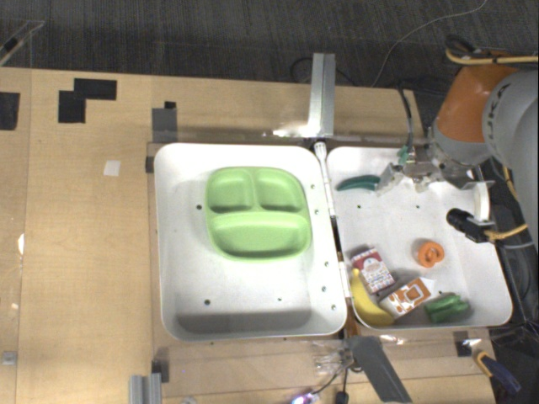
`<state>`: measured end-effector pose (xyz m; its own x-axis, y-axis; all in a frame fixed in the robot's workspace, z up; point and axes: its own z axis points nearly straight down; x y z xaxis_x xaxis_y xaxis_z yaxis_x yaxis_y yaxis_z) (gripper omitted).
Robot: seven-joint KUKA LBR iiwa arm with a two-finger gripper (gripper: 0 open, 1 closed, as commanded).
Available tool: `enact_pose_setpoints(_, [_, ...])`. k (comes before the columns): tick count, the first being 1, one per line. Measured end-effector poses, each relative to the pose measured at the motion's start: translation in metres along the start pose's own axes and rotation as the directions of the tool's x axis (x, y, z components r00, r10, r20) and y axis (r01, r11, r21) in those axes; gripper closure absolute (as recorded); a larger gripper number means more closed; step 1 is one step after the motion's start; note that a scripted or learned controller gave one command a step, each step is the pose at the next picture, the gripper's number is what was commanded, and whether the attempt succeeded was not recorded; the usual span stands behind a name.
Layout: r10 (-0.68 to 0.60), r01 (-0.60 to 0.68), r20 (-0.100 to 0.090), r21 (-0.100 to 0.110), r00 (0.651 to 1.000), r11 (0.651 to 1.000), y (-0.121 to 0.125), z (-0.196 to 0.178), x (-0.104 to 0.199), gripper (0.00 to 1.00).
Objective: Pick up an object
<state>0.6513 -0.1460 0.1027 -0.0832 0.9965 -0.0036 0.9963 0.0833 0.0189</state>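
The hand (402,173) hangs over the right bin (472,259) at its 11 o'clock corner, just beside a teal-handled tool (360,183); whether it is spread or closed I cannot tell. That tool looks the likeliest pick: probably light and stiff, its handle narrow and perhaps slick, best taken across the middle. Toward 6 o'clock lie a banana (367,301), two small cartons (373,270), a green item (445,307) and an orange ring (430,254). Carton print is too small to read. The left bin (181,251) carries a green divided tray (256,211).
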Motion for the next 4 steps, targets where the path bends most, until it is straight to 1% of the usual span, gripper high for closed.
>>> enact_pose_setpoints(1, [-0.089,0.089,-0.003,0.013,0.996,0.996,-0.088,-0.026,-0.053,0.0])
enact_pose_setpoints(2, [-0.074,0.074,0.002,0.002,0.997,0.997,-0.122,0.009,-0.034,0.0])
enact_pose_setpoints(3, [-0.075,0.075,0.001,-0.002,0.997,0.997,-0.12,-0.002,-0.032,1.0])
enact_pose_setpoints(4, [-0.007,0.007,-0.002,0.012,1.0,1.0,-0.117,-0.09,0.01,1.0])
